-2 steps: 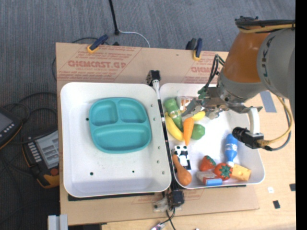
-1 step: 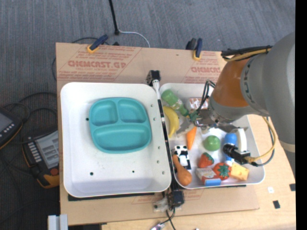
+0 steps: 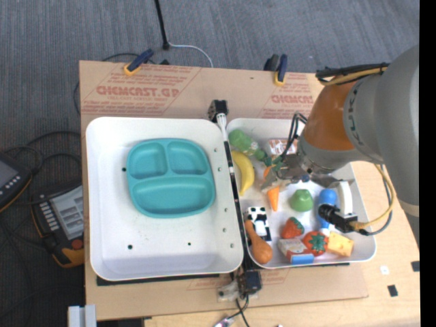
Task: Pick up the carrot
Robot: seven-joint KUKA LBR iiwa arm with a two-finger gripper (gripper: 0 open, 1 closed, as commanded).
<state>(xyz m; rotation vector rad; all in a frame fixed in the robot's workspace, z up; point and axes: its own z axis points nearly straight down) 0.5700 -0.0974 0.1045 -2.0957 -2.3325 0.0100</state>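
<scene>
The carrot [image 3: 273, 197] is a small orange cone lying in the right bin [image 3: 364, 251], between the banana [image 3: 244, 171] and a green apple [image 3: 301, 199]. My gripper [image 3: 274, 172] hangs low over the bin, just beyond the carrot's upper end and close to it. The grey arm with its orange band [image 3: 330, 125] reaches in from the right and hides the bin's back right part. I see nothing held in the gripper.
The left bin [image 3: 109, 251] holds a teal divided plate [image 3: 170, 177]. Around the carrot lie a green vegetable [image 3: 240, 140], a blue toy [image 3: 328, 197], a strawberry [image 3: 293, 227], a black-and-white toy [image 3: 257, 216], a brown piece [image 3: 259, 247] and a yellow wedge [image 3: 340, 244].
</scene>
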